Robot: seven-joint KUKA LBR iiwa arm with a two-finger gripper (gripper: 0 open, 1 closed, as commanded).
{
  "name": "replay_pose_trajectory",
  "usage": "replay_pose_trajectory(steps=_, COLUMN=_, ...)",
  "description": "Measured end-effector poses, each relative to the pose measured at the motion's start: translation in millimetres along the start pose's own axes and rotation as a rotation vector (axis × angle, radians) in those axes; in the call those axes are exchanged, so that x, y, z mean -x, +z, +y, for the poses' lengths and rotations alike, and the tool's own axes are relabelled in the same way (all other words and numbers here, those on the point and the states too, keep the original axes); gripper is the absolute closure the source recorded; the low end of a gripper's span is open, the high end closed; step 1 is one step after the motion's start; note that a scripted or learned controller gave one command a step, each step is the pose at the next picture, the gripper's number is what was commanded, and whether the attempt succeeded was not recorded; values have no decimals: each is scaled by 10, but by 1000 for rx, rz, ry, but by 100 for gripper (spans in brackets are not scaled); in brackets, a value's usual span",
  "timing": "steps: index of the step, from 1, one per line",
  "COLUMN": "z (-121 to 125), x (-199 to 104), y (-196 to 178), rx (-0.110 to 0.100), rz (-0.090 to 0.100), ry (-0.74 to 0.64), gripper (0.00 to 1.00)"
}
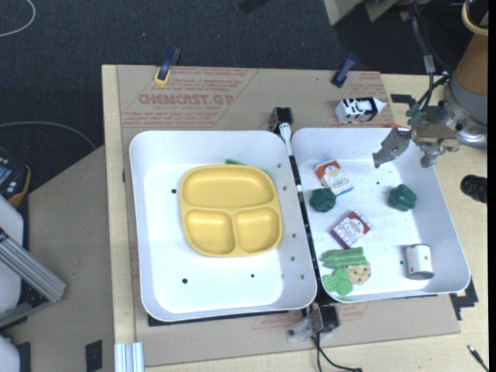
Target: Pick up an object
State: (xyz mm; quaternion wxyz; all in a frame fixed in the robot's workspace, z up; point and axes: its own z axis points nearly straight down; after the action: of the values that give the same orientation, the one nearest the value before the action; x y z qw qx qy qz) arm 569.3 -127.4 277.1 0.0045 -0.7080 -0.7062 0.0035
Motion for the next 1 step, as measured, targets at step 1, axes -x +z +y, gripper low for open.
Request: replay_pose_trajectory(steps=1, z=18, x=-1, y=-65, rx=12, rz=-2, ry=-2, gripper=0)
